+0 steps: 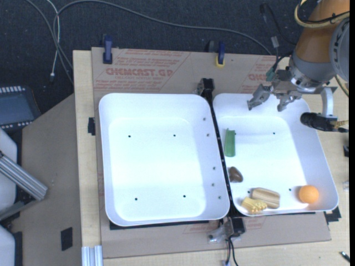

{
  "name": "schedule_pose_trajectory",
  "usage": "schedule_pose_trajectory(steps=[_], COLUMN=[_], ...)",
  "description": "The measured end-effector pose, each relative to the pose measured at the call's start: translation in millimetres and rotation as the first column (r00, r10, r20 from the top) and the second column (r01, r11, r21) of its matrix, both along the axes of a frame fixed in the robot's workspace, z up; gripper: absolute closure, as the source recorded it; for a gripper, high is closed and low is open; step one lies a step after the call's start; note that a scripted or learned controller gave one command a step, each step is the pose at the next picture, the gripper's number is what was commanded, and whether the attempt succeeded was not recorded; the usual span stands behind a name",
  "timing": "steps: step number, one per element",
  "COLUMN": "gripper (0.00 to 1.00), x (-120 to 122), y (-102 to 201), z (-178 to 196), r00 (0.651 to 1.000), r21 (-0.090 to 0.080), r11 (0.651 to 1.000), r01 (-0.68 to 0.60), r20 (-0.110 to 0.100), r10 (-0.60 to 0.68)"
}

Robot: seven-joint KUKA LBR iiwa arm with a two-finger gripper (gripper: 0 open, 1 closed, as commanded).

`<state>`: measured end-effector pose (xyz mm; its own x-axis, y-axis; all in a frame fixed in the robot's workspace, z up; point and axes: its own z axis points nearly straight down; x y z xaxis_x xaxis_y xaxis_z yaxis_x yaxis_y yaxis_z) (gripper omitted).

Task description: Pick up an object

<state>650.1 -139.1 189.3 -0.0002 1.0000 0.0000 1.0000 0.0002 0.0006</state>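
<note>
Pincer (270, 101) is hanging over the far edge of the right bin (277, 148), fingers spread wide with nothing between them — the grey arm (319, 43) comes in from the upper right with its orange band showing. All the stuff sits in that right bin, well apart from the pincer: a green block (229, 143) along the left wall, a brown lump (236, 174) just below it, then near the front edge a tan roll (265, 195) touching a yellow corn piece (254, 205), and an orange ball (308, 194) off in the front right corner. Left bin (161, 157) sits right beside it on the table (83, 148).
</note>
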Motion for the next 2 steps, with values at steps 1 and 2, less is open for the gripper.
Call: schedule_pose_trajectory(steps=[1, 2], gripper=[0.00, 0.00], x=[-91.7, -89.5], y=[-22.4, -20.5], z=[-31.8, -30.6], r00=[1.000, 1.000], r21=[0.000, 0.000], r11=[1.000, 1.000], r01=[0.004, 0.000], r20=[-0.005, 0.000], r10=[-0.004, 0.000])
